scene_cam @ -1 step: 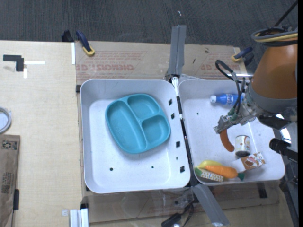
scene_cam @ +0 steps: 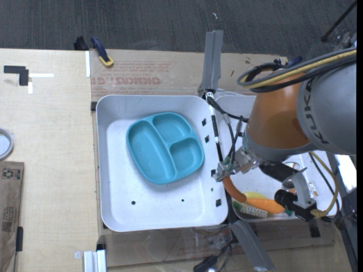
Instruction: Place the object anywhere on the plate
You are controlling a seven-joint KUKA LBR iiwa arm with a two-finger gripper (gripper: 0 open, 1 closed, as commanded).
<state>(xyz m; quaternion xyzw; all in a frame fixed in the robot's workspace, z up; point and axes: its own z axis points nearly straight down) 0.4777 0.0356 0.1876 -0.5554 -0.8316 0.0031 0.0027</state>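
Pale wooden tabletop against dark carpet, bearing two white bins. In the left bin, a blue three-section plate. In the right bin, an orange carrot-like object near the front wall. Above it, the grey-and-orange arm, blocking the hand; grip: cannot tell.

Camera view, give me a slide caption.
Grey-and-orange arm over the right bin; blue divided plate sits in the left bin.
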